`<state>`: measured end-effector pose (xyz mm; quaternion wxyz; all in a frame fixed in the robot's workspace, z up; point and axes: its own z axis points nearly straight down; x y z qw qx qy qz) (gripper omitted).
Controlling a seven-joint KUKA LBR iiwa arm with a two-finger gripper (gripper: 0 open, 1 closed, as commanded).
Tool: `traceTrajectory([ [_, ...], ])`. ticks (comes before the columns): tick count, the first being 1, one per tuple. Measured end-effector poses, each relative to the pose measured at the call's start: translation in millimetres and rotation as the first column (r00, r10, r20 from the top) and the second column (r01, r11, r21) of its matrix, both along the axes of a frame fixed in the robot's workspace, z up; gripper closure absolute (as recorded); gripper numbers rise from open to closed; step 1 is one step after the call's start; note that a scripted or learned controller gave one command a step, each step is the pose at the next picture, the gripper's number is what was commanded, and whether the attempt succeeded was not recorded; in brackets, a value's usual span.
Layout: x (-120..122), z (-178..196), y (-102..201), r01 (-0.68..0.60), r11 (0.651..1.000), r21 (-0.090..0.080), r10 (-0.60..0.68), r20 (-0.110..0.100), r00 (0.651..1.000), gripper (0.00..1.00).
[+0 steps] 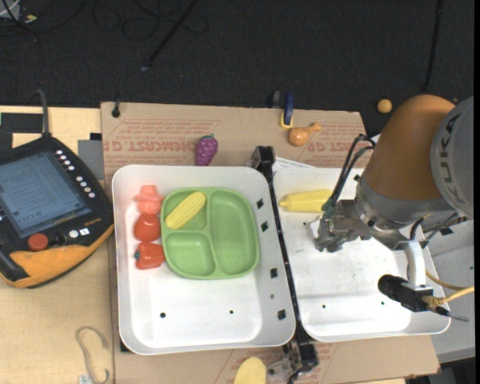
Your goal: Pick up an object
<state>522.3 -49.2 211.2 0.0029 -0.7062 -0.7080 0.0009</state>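
Note:
My gripper [330, 238] hangs low over the right bin [360, 310], near its upper left part. Just above it and to the left lies a long yellow toy [306, 202] on the bin floor, apart from the gripper. The left bin [200, 314] bears a green divided plate [224, 250] with a yellow corn cob [184, 209] in its upper left compartment. Beside the plate, on its left, stand a pink toy [148, 199], a red-orange toy [146, 228] and a red toy [150, 255].
Behind the bins on the cardboard lie purple grapes [206, 149], an orange toy [302, 134] and a small orange ball [384, 106]. A yellow thing [250, 370] lies in front of the bins. A teach pendant [40, 206] sits at the left.

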Motion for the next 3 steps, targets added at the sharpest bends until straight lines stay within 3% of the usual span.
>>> traceTrajectory([
  [3, -48, 10, 162, -0.002, 1.0, -0.001, 0.002, 0.0, 1.0, 1.0],
])
